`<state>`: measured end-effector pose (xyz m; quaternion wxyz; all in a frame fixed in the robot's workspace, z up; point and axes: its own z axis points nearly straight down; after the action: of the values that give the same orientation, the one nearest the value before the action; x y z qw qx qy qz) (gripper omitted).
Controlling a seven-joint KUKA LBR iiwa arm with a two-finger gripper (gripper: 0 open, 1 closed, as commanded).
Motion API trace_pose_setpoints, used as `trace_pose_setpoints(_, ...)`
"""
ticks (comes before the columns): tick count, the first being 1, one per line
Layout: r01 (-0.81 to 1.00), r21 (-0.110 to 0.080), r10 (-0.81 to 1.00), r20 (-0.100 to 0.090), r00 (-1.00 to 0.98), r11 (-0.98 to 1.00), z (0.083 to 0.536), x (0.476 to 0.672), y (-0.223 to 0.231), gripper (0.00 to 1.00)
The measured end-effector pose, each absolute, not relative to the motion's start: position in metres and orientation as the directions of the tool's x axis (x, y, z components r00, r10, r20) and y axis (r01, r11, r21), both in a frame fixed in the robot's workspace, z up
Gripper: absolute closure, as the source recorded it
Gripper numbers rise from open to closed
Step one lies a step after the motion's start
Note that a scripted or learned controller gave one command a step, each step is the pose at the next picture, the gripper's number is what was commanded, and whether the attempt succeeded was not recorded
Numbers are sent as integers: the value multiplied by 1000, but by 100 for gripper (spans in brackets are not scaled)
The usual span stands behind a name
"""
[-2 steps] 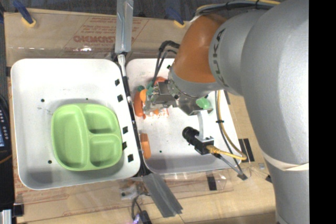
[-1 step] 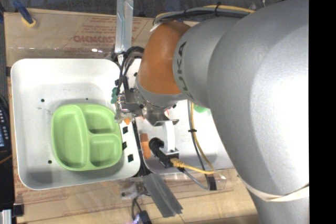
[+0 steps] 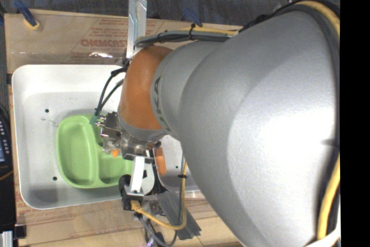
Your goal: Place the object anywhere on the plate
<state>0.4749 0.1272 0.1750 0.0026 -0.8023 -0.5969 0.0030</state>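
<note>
A light green plate (image 3: pixel 78 150) lies in the left white bin (image 3: pixel 34 101), toward its right side. The grey arm with its orange band (image 3: pixel 141 92) reaches in from the right and covers the plate's right edge. The gripper (image 3: pixel 115 144) hangs at that right rim, its metal body and cables hiding what lies under it. A small orange piece (image 3: pixel 115 153) shows beside the gripper body at the plate's edge; I cannot tell whether it is held or part of the tool.
The big grey arm link (image 3: pixel 254 124) covers the right bin. A brown board (image 3: pixel 69 32) lies behind the bins, with a metal post (image 3: pixel 137 14) standing on it. The left bin's bare floor stretches left of the plate.
</note>
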Motion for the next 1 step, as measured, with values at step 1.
trace_pose_setpoints(1,968,-7,968,-3,249,-249,161,474,211,100)
